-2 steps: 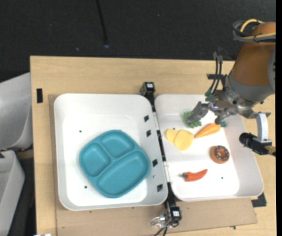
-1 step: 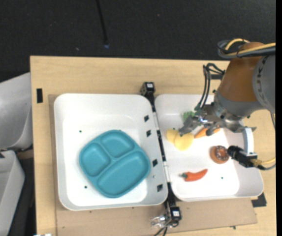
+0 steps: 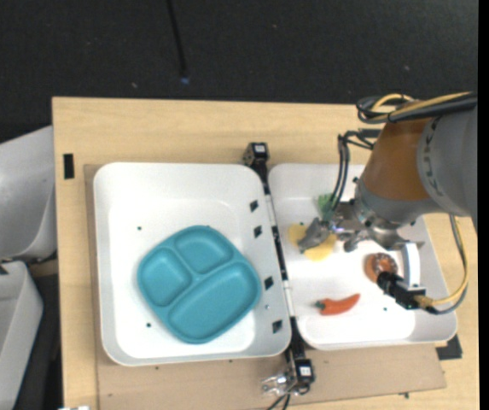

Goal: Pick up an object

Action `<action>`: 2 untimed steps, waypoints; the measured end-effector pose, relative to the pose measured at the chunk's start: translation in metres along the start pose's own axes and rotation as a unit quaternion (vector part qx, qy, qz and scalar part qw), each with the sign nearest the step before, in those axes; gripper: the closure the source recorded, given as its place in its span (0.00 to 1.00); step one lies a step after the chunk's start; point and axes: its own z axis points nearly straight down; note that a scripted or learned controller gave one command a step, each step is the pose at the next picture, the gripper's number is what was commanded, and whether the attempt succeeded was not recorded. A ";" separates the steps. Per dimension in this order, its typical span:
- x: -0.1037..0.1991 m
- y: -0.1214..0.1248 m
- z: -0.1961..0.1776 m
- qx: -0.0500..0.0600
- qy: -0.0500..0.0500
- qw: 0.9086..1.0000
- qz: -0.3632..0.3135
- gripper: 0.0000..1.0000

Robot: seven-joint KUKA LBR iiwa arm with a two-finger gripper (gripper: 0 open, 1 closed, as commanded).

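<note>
Yellow object (image 3: 315, 245) in right bin (image 3: 415, 327), gripper (image 3: 323, 233) right over it, jaw state unclear; red pepper (image 3: 339, 304) nearby, blue tray (image 3: 197, 283) in left bin (image 3: 116, 229).

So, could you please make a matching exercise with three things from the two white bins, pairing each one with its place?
Things:
1. blue plastic divided tray
2. red chili pepper
3. yellow lumpy piece

Places:
A. right bin, near its front edge
B. right bin, at the gripper
C. left bin

Pairs: 1-C, 2-A, 3-B
</note>
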 end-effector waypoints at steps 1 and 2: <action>-0.001 0.000 0.034 0.000 0.000 1.000 0.001 0.00; -0.002 0.001 0.021 -0.003 -0.001 1.000 0.004 1.00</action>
